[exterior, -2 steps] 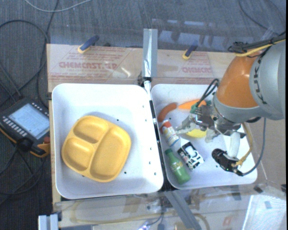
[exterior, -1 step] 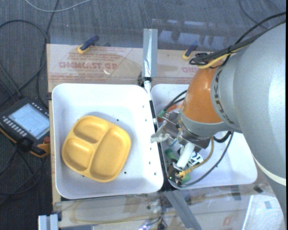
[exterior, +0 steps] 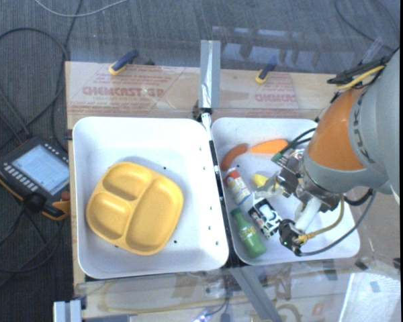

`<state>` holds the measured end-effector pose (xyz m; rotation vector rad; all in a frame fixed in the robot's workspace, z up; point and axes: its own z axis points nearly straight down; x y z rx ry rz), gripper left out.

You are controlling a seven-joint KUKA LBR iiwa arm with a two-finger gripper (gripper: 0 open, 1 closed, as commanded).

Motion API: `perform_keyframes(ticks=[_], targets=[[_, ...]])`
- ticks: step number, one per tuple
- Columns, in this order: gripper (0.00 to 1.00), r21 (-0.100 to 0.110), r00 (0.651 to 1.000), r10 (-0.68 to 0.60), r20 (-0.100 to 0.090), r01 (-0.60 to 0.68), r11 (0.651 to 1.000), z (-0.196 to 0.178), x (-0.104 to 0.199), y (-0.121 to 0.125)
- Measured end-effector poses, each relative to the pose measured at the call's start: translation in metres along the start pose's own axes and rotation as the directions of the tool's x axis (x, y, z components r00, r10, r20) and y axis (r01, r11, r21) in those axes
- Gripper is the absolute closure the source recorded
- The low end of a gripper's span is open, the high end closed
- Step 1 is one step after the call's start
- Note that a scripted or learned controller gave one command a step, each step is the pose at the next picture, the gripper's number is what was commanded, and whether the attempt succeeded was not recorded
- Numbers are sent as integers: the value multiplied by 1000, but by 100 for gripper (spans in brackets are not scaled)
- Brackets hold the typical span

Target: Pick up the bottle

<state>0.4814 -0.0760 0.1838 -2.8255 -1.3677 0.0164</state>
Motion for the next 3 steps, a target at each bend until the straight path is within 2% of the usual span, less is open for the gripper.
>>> perform_keyframes(ticks=[1, 2, 3], targets=[[0, 1, 985, -171, 0, 171, 985, 3, 54, -42], [100, 12, 985, -172, 3, 172, 985, -2, 54, -45], [100, 22, 985, -172, 8, 172, 985, -8, 53, -46]])
